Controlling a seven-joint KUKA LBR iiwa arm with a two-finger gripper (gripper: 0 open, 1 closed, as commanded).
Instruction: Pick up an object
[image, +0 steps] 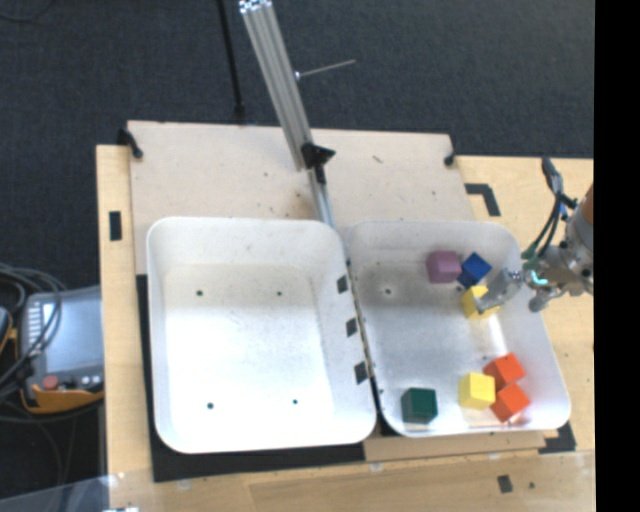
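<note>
The right bin (400, 330) holds several small blocks. A purple block (443, 266) and a blue block (476, 268) lie near its far side, with a small yellow block (474, 301) just below them. Near the front edge sit a green block (419, 404), a larger yellow block (477, 389) and two orange blocks (508, 368) (511, 401). My gripper (524, 288) hangs over the bin's right side, open, its left finger (503, 286) close beside the small yellow block. Nothing sits between the fingers.
The left bin (250, 240) stands beside the right one, their rims meeting at the middle. A slanted metal bar (285, 90) rises from behind the bins. A control pendant (60, 350) lies off the bench at the left.
</note>
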